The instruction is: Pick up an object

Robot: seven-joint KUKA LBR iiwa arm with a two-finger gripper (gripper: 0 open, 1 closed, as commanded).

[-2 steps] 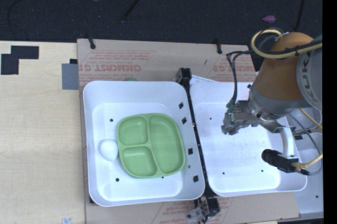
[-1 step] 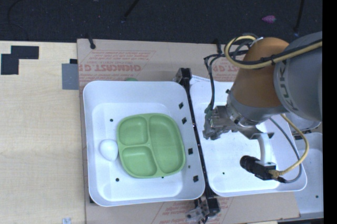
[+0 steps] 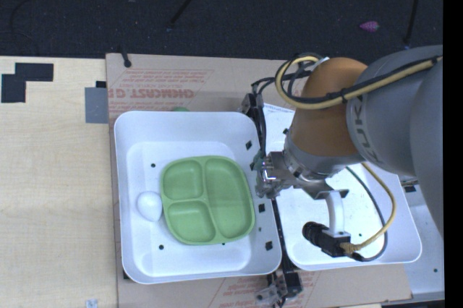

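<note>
Green three-compartment plastic tray lies flat in left white bin, small white ball touching its left edge. I see the gripper at the divide between bins; can't tell its state.

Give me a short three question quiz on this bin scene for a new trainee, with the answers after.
1. True or false: the green tray lies in the right bin.
2. How many compartments does the green tray have? A) two B) three C) five
3. Fill in: the small white ball rests against the tray's ____ edge in the camera view.

Key: 1. False, it lies in the left bin. 2. B. 3. Left.
</note>
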